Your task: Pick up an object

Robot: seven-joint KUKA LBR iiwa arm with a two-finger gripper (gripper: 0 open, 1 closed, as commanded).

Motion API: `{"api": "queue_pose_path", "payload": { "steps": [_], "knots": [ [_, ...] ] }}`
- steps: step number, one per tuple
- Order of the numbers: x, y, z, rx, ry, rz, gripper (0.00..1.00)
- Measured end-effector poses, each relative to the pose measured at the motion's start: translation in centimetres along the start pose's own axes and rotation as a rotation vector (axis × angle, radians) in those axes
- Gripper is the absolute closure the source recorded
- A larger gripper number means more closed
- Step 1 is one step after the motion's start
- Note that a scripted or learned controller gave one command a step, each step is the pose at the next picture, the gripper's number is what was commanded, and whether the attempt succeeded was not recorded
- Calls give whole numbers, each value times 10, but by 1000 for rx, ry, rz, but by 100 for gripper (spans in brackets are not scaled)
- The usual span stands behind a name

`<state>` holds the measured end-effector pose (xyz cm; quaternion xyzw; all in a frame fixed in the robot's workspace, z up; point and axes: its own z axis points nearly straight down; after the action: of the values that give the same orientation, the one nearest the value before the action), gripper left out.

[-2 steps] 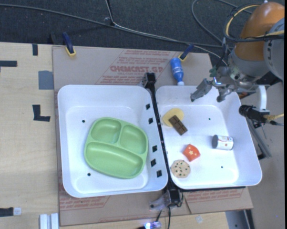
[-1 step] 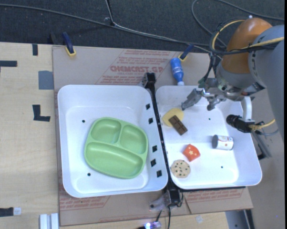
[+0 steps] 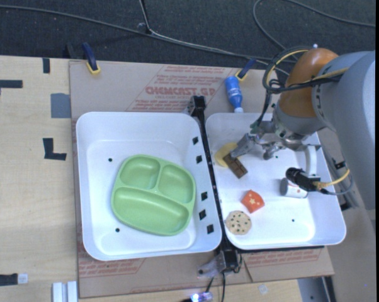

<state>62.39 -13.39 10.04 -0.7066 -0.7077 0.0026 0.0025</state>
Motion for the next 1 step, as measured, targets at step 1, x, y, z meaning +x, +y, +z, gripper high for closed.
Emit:
{"api": "queue_pose_path", "payload": {
  "steps": [1],
  "knots": [
    [0, 2, 12, -10, -1, 0, 0]
  ]
}}
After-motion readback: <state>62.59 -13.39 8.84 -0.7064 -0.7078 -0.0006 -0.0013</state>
